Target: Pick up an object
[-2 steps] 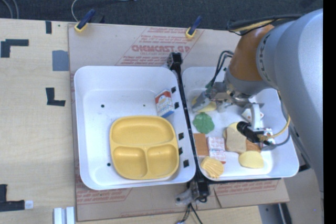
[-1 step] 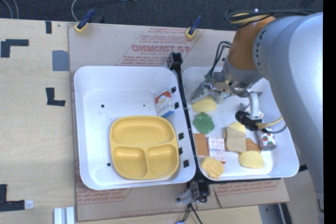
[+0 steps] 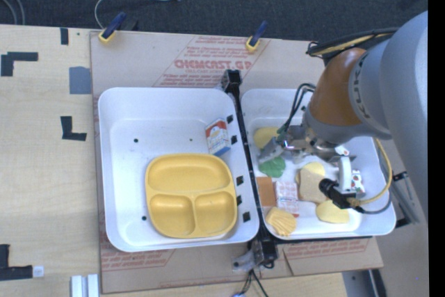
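My gripper hangs low over the left part of the right bin. Beside its tip lie a round yellow piece and a green piece. Nearer the front of this bin are a brown block, a white and red packet, a ridged yellow piece, a pale yellow block and a yellow lemon-like piece. I see nothing clearly held.
The left bin holds a yellow divided plate and a small white, red and blue carton against its right wall. The grey arm with its orange band covers the right bin's back right part.
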